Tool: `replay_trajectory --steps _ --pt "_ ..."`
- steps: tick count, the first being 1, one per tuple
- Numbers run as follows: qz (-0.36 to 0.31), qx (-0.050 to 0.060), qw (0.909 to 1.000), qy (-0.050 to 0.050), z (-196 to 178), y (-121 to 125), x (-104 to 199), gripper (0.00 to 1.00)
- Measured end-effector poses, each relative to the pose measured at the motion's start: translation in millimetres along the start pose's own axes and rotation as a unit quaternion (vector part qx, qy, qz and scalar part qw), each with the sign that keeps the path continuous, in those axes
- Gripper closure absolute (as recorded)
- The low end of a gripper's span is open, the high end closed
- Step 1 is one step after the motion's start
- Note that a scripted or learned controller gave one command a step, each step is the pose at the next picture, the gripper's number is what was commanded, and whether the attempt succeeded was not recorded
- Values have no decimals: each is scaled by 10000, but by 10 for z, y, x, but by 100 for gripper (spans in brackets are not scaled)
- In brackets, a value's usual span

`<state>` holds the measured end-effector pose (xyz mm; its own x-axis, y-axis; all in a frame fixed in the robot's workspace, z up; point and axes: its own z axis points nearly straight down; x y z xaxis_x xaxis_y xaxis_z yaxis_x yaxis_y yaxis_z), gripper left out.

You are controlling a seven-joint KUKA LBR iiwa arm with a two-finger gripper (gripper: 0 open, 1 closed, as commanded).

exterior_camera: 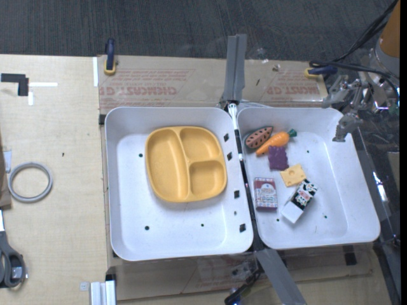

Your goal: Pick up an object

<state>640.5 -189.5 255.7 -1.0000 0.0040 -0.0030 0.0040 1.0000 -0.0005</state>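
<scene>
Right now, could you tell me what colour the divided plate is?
Yellow; the plate shows best in the camera view.

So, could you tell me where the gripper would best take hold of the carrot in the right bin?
Probably across the middle of the carrot, coming straight down. It lies flat and slanted, green top toward the upper right, so closing across its narrow width suits it. The bread touches its upper-left side, leaving little room there.

Cut off and unclear parts

The arm point(389, 40) runs off the right edge, only its orange band and wrist showing. The scissors point(11, 265) on the bench point(57, 138) are clipped by the left edge. Print on the small box point(265, 193) is too small to read.
</scene>
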Motion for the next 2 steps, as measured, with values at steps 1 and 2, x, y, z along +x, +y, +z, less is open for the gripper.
replay_trajectory --steps 1,2 --pt "2179 4 9760 8 1214 -20 -101 0" --pt "3887 7 9214 5 1632 376 -40 0"
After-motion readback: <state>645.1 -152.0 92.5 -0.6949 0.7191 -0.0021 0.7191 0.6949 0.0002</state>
